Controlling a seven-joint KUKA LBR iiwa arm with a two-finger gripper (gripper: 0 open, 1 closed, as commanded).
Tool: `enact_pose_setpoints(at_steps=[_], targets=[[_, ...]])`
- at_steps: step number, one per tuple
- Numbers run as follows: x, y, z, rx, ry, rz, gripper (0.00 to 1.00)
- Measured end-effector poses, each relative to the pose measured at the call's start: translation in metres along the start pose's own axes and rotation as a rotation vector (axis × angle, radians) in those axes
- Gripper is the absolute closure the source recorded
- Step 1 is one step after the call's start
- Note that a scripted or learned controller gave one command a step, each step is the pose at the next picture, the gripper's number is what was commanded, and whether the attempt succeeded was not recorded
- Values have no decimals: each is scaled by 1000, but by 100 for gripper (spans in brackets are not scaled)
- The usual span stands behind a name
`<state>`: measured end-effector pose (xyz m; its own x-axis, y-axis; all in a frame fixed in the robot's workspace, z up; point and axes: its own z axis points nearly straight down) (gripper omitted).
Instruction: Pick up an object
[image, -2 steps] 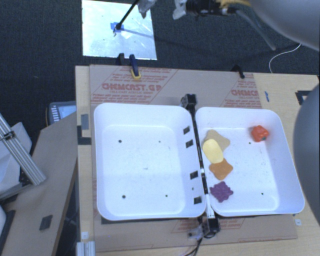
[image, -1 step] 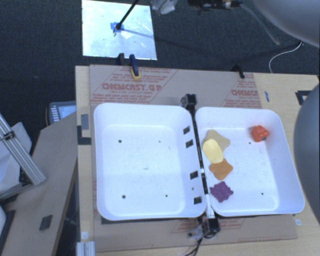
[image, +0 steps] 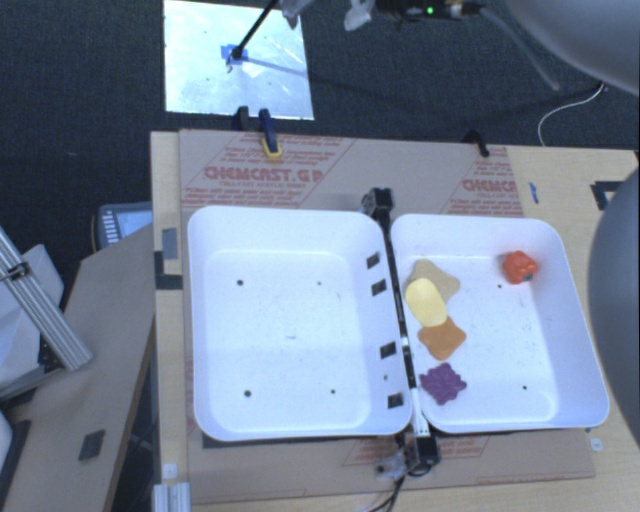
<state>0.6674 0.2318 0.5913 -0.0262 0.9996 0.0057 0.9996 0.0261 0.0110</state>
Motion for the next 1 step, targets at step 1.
enact_pose_setpoints(at_steps=[1], targets=[[1,0,-12,-5,2,-4,100]])
